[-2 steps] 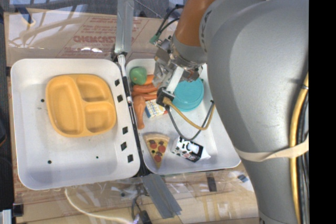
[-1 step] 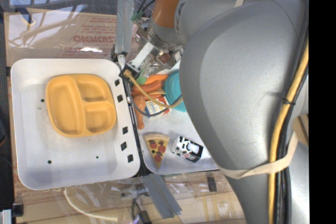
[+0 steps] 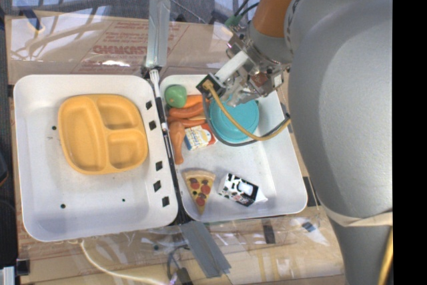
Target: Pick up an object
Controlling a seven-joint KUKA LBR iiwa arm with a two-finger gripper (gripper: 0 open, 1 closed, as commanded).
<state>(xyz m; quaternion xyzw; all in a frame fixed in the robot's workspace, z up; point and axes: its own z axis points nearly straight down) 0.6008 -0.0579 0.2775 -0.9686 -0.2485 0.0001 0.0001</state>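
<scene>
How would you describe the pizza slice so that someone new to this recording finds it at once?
Look in the right-hand white bin, along its near edge. The pizza slice lies there beside a black-and-white carton, below the carrots. It is the one triangular piece, tan with red spots.

Two white bins side by side on worktop (image 3: pixel 87 43). Left bin (image 3: pixel 40 203): yellow divided plate (image 3: pixel 101 132), lying flat. Right bin (image 3: pixel 280 170): green ball (image 3: pixel 176 95) at far left corner, touching orange carrots (image 3: pixel 183 118) beside it; small white packet (image 3: pixel 198 138) against carrots; teal bowl (image 3: pixel 235 123) centre-back; pizza slice toy (image 3: pixel 199 189) and black-and-white carton (image 3: pixel 239 190) near front, just apart. Grey arm (image 3: pixel 347 90) with orange band over right bin, gripper (image 3: pixel 230 90) above teal bowl's rim. Yellow cable (image 3: pixel 250 135) looping across bowl.
</scene>
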